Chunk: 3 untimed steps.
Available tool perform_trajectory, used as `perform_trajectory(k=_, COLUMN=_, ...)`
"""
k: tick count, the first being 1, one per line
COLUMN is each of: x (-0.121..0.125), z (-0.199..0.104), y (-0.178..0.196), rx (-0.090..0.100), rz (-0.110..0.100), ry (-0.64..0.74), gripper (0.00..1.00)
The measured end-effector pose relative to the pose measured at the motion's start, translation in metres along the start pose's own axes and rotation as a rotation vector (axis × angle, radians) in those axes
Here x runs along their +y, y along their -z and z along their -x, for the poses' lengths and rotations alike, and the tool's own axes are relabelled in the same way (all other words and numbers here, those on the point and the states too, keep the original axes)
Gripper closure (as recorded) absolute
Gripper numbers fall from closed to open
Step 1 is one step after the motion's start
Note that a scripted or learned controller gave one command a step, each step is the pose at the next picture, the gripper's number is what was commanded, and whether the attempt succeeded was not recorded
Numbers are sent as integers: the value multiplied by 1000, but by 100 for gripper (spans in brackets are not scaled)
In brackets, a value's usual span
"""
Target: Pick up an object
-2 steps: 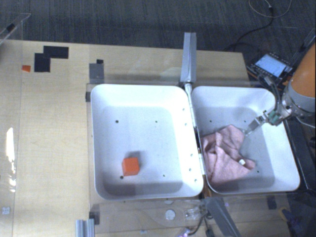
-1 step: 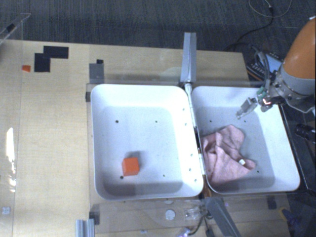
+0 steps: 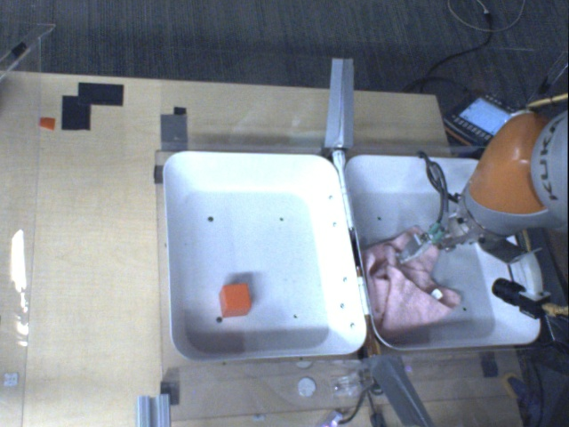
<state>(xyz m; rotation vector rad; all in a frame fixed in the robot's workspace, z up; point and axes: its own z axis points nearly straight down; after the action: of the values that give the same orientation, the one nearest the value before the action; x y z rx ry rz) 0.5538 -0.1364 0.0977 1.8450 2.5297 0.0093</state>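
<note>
Crumpled pink cloth [image 3: 404,283] soft in right bin [image 3: 511,332]; I see gripper [image 3: 427,243] at its upper edge, grip state unclear. Orange cube [image 3: 236,299] in left bin [image 3: 178,238].

Soft pink cloth [image 3: 402,283] (smooth white bins [image 3: 267,172])

We see the arm [image 3: 524,172] entering from the right of the camera view, its grey body and orange band uppermost, with the wrist angled down and to the left. The gripper [image 3: 425,243] hangs low at the end of the wrist, its tip pointing left. We note a black part of the arm projecting at lower right [image 3: 516,294].
</note>
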Motion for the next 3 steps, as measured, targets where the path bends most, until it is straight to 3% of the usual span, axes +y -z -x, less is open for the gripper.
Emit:
perform_trajectory(k=1, x=-9, z=-14, y=-5, rx=-7, rz=10, ry=-11, gripper=0)
perform_trajectory(k=2, x=-5, z=-15, y=8, rx=-6, rz=17, ry=-8, gripper=100)
perform_trajectory(k=3, x=63, z=-48, y=89, rx=2, rz=-1, ry=203, gripper=100)
